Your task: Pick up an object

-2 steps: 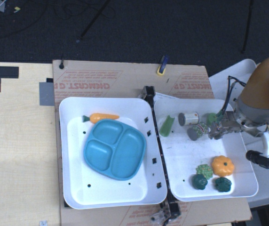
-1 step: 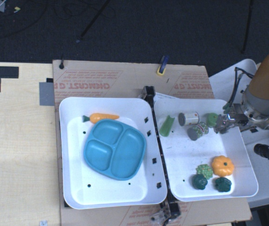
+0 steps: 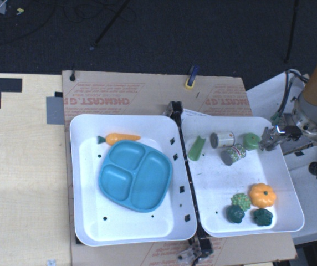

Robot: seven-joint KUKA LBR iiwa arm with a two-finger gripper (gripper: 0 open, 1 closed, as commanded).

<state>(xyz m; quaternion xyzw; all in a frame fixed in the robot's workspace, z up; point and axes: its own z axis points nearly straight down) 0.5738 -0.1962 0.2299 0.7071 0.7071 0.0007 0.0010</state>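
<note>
My gripper (image 3: 270, 138) hangs over the right rim of the right bin (image 3: 214, 226), just to the right of a small round green piece (image 3: 251, 141). Two grey cans lie close by: one (image 3: 222, 139) on its side and another (image 3: 233, 154) tilted below it. Further left a long green pod (image 3: 196, 148) rests near the divider. At the bin's front right sit an orange pumpkin (image 3: 262, 195), a light green bumpy piece (image 3: 240, 200) and two dark green broccoli-like pieces (image 3: 235, 214) (image 3: 262, 217).
The left bin (image 3: 86, 215) holds a blue divided plate (image 3: 136, 175) with an orange carrot (image 3: 122, 139) lying behind it. A black clamp (image 3: 175, 108) joins the bins at the back. Cables and arm hardware (image 3: 305, 121) crowd the right side.
</note>
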